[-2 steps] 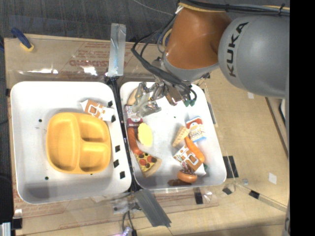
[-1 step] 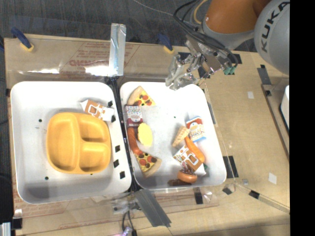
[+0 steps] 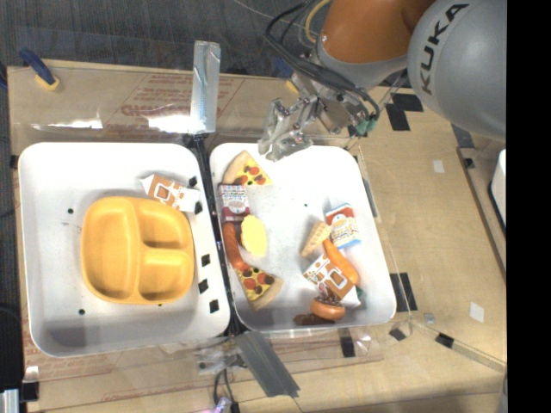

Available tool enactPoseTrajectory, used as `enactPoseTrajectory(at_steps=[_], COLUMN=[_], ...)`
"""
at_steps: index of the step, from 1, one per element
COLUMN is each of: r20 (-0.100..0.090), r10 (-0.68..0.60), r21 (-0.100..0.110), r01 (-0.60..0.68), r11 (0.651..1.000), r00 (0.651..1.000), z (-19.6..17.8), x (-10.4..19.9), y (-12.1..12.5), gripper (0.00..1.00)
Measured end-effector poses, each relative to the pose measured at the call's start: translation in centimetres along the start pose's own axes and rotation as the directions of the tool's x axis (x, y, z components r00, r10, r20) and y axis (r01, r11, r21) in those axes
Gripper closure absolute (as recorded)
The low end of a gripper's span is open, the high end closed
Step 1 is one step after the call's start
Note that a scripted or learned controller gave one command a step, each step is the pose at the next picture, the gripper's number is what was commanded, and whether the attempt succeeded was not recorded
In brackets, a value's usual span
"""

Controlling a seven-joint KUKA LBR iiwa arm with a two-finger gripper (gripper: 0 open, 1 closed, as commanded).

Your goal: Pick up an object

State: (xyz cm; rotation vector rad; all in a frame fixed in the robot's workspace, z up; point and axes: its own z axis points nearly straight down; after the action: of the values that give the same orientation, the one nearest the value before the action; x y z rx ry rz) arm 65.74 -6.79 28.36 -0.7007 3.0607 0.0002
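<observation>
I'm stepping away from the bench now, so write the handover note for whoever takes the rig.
Gripper: hovers over the top rim of the right bin, nothing seen between its fingers; whether they are open or shut is unclear.
Right bin: pizza slice near the top left, another pizza slice lower down, yellow oval piece, small cartons and other toy food on the right side.
Left bin: yellow divided tray, a small carton at its top edge.
Done: nothing picked.
Left: choose an object, descend, grasp, lift.
</observation>
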Motion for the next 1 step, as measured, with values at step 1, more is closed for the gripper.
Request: enactPoseTrajectory(at_steps=[1], r20=[0.000], r10=[0.055], r21=[0.000], r01=[-0.055], r11=[0.998], r00=[0.998], z=[2.78], x=[-2.42], y=[5.09], gripper=[1.00])
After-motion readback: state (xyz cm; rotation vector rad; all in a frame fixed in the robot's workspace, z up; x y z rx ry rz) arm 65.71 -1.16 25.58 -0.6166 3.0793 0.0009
